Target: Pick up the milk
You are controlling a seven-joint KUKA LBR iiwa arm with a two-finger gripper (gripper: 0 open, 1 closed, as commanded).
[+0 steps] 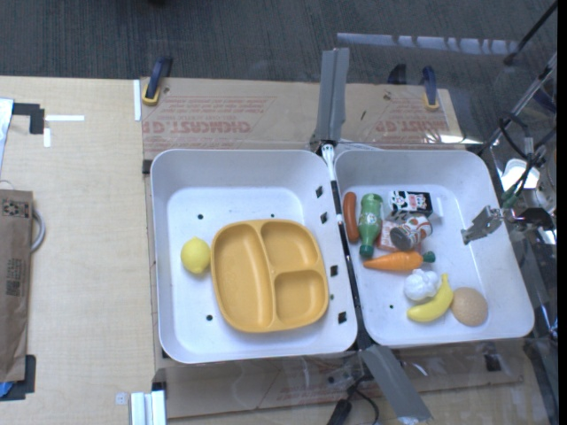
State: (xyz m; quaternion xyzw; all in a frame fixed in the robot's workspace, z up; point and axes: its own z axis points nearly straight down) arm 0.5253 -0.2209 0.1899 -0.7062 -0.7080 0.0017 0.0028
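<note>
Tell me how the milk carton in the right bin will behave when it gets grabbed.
The milk carton looks boxy with flat faces, so it probably won't roll. It lies flat near the bin's back wall, so tipping seems unlikely. It sits close to the green bottle and a brown packet, so a grab from the gripper may nudge them.

The light wooden bench (pixel 80 237) carries two shallow white bins side by side on brown cardboard (pixel 230 118). The right bin (pixel 496 321) lies directly under the claw (pixel 481 225); the left bin (pixel 173 326) sits well away on its far side. Farther beyond, a brown paper bag (pixel 16 282) lies at the bench's edge.
</note>
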